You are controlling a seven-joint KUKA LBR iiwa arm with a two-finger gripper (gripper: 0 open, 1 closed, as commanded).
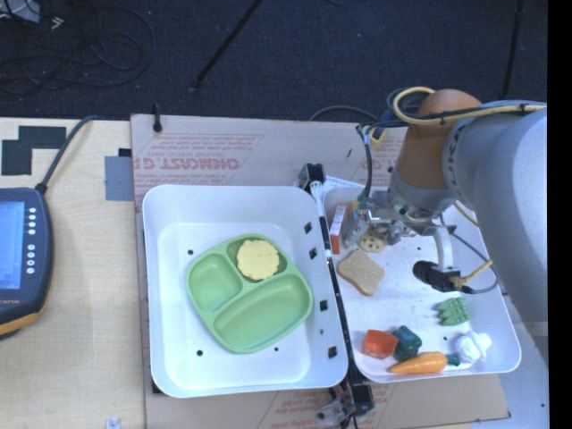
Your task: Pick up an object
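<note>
The gripper (374,225) hangs low in the right bin (500,351), just above a cookie (372,242) — whether it grips or is released, I cannot tell. Bread (361,273) lies just below. A carrot (417,363) (near the front rim) is well apart — the left bin's green tray (268,315) carries a yellow disc (257,258).

Arm over the right bin

The gripper (375,228) hangs above a cookie (371,242), beside a bread slice (361,273).
</note>
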